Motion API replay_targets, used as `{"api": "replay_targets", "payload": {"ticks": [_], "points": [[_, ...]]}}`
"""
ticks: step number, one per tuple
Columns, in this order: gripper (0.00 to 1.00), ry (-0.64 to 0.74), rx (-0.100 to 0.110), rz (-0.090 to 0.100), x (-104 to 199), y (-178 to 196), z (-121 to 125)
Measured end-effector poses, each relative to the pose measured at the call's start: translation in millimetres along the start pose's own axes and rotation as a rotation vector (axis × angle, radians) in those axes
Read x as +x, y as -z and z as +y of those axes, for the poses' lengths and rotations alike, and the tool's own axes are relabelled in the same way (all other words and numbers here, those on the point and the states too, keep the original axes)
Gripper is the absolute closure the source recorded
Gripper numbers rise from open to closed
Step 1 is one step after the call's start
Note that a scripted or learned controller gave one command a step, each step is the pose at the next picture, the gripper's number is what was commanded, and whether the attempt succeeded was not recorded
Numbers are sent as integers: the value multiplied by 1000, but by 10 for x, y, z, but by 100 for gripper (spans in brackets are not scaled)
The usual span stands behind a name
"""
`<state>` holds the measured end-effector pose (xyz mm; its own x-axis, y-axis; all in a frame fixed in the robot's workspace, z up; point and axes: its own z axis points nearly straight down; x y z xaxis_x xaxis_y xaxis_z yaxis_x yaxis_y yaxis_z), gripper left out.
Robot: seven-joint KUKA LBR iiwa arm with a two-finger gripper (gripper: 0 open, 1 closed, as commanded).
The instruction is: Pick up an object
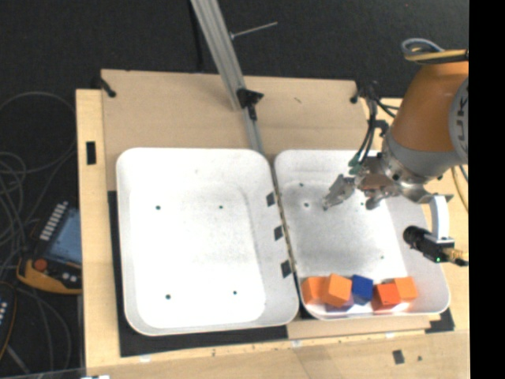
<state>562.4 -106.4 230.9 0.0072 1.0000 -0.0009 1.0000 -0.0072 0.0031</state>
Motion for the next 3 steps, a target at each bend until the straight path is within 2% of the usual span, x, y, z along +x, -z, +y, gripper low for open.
{"api": "replay_targets", "payload": {"ticks": [1, 2, 3], "points": [[0, 11, 9, 3, 484, -362, -539], [0, 11, -3, 0, 515, 267, -775], [0, 16, 3, 2, 1228, -29, -505]]}}
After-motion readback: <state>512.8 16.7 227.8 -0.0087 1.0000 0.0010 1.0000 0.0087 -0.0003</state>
